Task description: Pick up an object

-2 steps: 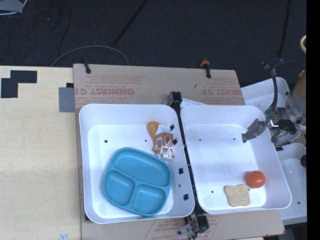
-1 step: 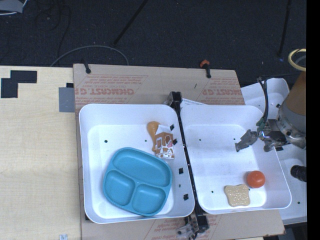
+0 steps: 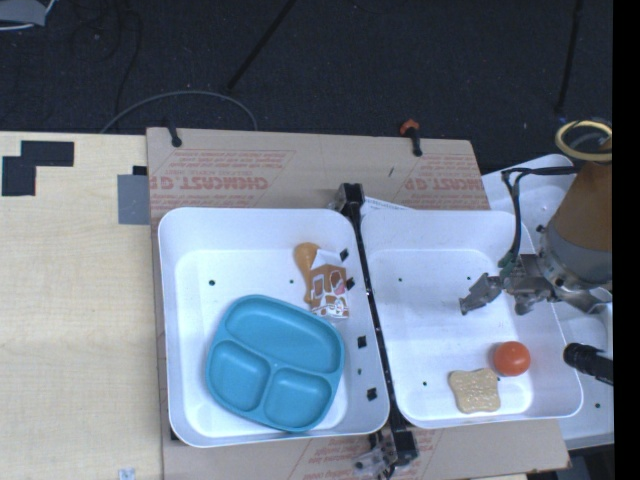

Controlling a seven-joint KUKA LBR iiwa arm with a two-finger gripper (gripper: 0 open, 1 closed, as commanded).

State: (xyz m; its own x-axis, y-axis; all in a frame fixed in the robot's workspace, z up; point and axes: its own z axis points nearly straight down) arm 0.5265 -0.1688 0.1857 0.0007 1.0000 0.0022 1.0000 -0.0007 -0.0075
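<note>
**Lining up a clean grab in the right bin**

Looking down on the bench, I see the gripper [image 3: 480, 296] reaching in from the right, over the right bin [image 3: 440, 230], in its upper right part. It carries nothing; beyond that I cannot tell how it is set, since the tip is small and dark against the white floor.

The nearest candidates lie toward the bin's front right corner: an orange-red ball [image 3: 512, 358] and, just beside it to the front left, a tan toast-shaped piece [image 3: 474, 390]. They are close together but seem not to touch. The left bin [image 3: 190, 268] holds a blue divided tray [image 3: 275, 363], with a small patterned packet [image 3: 329, 293] at its upper right rim and an orange-brown scrap [image 3: 306, 258] just behind that.

I judge the ball the sensible target: it is near, stands proud of the floor, and offers sides to close on. To do it well, I would centre over the ball before descending, and turn the wrist so the closing line runs clear of the toast piece and the bin's front wall. I would go low enough to close at the ball's widest part, because a round thing pinched high tends to squirt away. The flat toast piece looks harder to grip.
</note>
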